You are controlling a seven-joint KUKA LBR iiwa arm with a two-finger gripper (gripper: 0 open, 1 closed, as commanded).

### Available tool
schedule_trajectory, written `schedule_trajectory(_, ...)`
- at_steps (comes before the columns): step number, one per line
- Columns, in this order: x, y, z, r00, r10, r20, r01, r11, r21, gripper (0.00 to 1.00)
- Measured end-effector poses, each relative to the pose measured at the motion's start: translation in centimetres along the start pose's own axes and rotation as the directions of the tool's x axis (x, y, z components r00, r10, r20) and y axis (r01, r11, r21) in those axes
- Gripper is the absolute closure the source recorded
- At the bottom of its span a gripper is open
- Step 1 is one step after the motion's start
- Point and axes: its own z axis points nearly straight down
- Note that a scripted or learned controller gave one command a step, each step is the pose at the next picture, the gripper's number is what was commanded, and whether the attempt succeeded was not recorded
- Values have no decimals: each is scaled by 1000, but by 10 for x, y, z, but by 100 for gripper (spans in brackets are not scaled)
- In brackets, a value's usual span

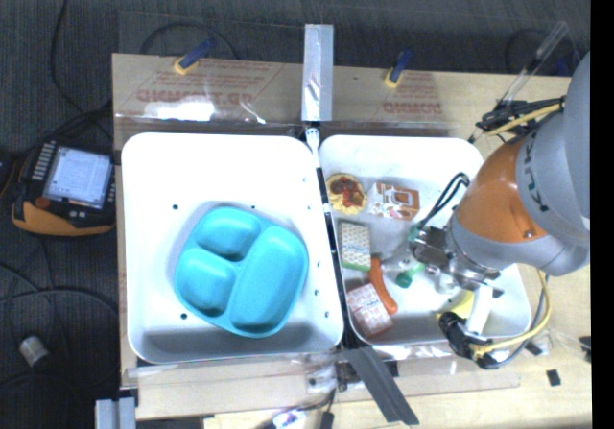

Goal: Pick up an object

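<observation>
The right bin (422, 151) holds several small items: a round pizza-like piece (345, 192), a printed packet (396, 199), a checkered waffle-like piece (353, 243), an orange stick (382, 289), a pinkish block (368, 311) and a small green piece (405, 275). A yellow object (461, 303) lies partly hidden under the arm. My gripper (434, 257) is low over the middle-right of this bin, just right of the green piece, and its dark body hides its tips.
The left bin (153, 168) carries a blue divided plate (242, 269). A metal divider (318, 72) stands behind the bins' shared wall. The arm's orange band (499, 202) overhangs the right bin's right side. Cables (489, 345) trail near its front right corner.
</observation>
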Motion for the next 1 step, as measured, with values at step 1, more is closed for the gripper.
schedule_trajectory(1, 1, 0, -9, 1000, -1, -3, 1, 1000, 4, 100)
